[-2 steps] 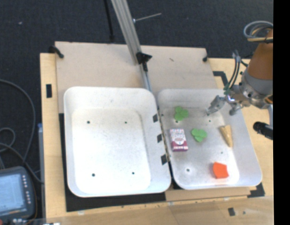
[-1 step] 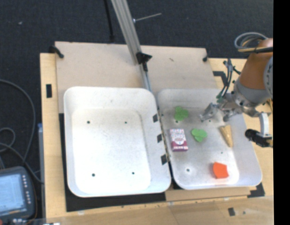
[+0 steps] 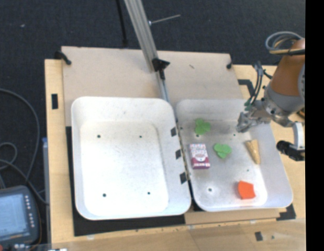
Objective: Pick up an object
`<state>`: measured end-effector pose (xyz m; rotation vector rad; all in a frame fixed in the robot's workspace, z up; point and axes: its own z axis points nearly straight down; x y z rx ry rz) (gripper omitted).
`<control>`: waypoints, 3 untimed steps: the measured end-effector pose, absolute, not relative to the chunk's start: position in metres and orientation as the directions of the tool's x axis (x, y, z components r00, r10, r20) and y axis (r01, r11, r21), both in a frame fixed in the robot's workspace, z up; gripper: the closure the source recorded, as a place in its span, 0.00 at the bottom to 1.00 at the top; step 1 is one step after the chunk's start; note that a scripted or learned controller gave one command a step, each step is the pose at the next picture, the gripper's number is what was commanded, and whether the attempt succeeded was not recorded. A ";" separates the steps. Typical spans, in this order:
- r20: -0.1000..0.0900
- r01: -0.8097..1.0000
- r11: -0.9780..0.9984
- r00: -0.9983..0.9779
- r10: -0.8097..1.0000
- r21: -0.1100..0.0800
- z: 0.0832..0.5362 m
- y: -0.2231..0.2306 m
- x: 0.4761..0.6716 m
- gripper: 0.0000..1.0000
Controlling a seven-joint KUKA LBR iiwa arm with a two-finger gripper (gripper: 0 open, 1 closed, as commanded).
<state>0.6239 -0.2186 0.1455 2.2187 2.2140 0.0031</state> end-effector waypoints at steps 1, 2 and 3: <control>-0.003 1.000 -0.001 0.001 1.000 0.007 0.202 -0.225 0.618 1.00; -0.003 1.000 0.002 -0.002 1.000 0.008 0.257 -0.227 0.619 1.00; 0.000 1.000 0.005 -0.005 1.000 0.001 0.247 -0.180 0.624 1.00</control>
